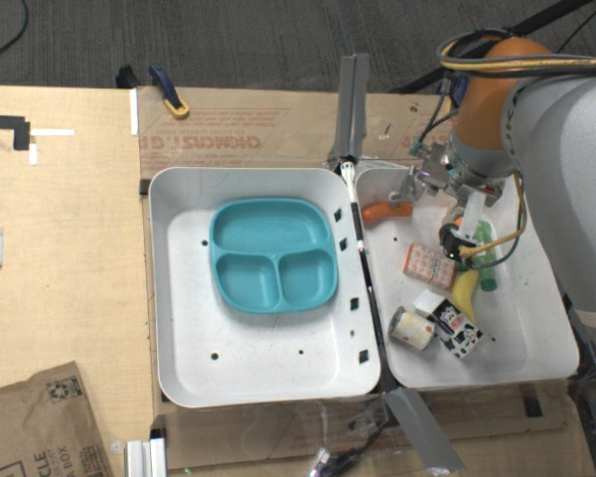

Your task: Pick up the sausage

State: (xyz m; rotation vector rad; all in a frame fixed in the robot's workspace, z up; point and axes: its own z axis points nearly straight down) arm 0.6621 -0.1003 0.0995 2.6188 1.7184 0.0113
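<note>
Near edge of worktop: brown cardboard piece at the near left corner. Two white bins side by side.

Right bin, near part: one small cylindrical can on its side, touching one black-and-white patterned box. Just beyond them, one yellow banana and one pinkish printed packet. One green object lies beside the banana, partly under the cables; its kind is too small to tell.

Left bin: one teal three-compartment plate, near the bin's centre, nothing on it.

Right bin, far left corner: one orange sausage, lying flat on the bin floor close to the divider between the bins. This is the task item.

Gripper hangs over the far part of the right bin, just right of the sausage. Jaws: wrist hardware and cables clutter the area, so I cannot tell how far open they are. Nothing is visibly held; the sausage appears to rest on the bin floor.

Far edge of worktop: one blue-and-yellow clamp, one black bracket at the left.

Progress, as judged: approach stage only. Arm is positioned near the target. Grasp and lift both remain to be done.
</note>
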